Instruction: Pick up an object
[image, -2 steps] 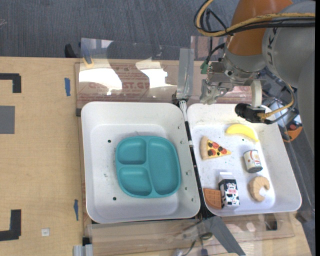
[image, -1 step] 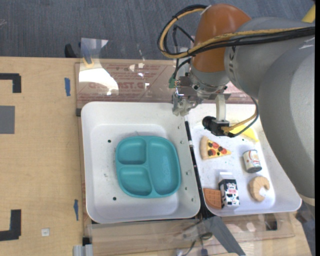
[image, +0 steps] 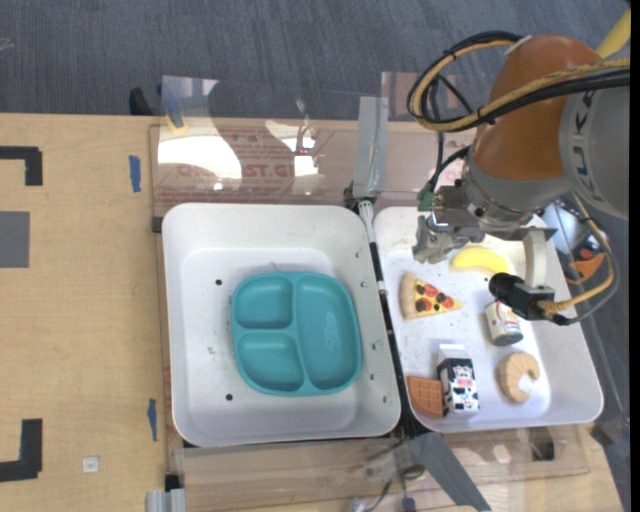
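Note:
My gripper (image: 435, 245) hangs over the far left part of the right bin (image: 580, 400), under the grey wrist and the orange band. It is just above a toy pizza slice (image: 430, 297) and left of a yellow banana (image: 480, 261). Nothing shows held in it. Nearer the front lie a small can (image: 503, 322), a bitten tan cookie (image: 518, 376), a black-and-white carton (image: 459, 384) and a waffle piece (image: 427, 396).
The left bin (image: 190, 260) holds a teal divided plate (image: 296, 332). A raised rim (image: 378, 300) separates the two bins. Black and yellow cables (image: 545, 295) trail from the wrist over the right bin's middle. A clear panel (image: 250, 160) stands behind the bins.

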